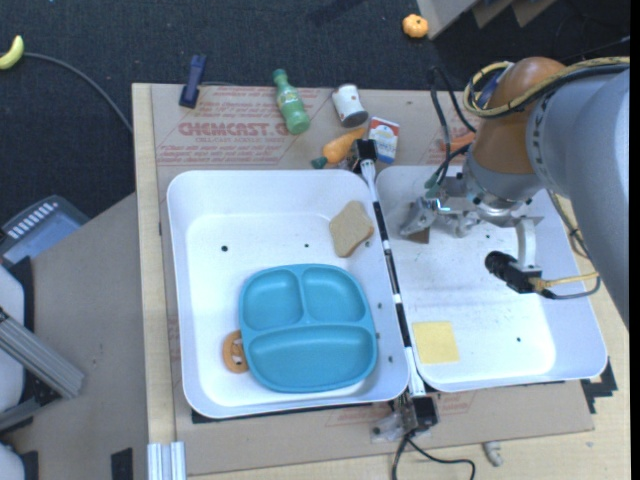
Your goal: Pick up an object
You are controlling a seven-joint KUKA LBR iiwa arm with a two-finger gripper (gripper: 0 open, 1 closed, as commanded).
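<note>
Pincer (432, 215) (fingers obscured) low in right bin (560, 363), tips indistinct.

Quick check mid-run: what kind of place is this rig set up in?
Probably a robotics lab: two shallow white bins on a cardboard-topped bench, toy food like a green plastic bottle, and loose cables on dark carpet.

Red print on the brown cardboard sheet (240, 118) covering the bench, behind the left bin: large block letters read "CHEMCAST", running on under the green bottle (291, 102). Smaller red lines above and below it, too small to read. Small carton (384, 139) near the bins' rear junction carries red and blue printing, illegible.
</note>
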